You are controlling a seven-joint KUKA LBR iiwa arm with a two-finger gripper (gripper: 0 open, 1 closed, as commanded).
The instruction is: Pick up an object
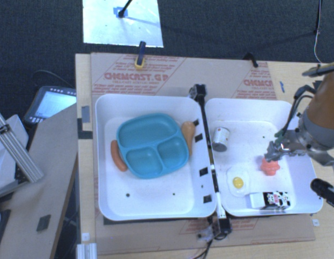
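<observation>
A: In the right bin (247, 109), where does the gripper (274, 152) sit relative to anything it could take?

B: Directly above the red toy (270, 167), which lies just below and slightly left of the tool tip, practically touching it. The toy is squat, with no clear long axis. There is one arm (320, 117), reaching in from the right, so no choice of which is nearer.

A: And the tool's state?

B: I cannot tell; the tip is a dark blur against the white floor.

A: Count things for me, biggest first.

B: Two bins. In the left bin (107, 198): one blue divided plate (152, 144), one hot dog (118, 155) at its left edge, one tan piece (188, 133) at its right edge. In the right bin: one black-and-white carton (270, 199) near the front wall, one silver can (219, 138), one fried egg (238, 182), one red toy.

A: So the likely move?

B: A short drop straight down onto the red toy, I'd judge.
</observation>
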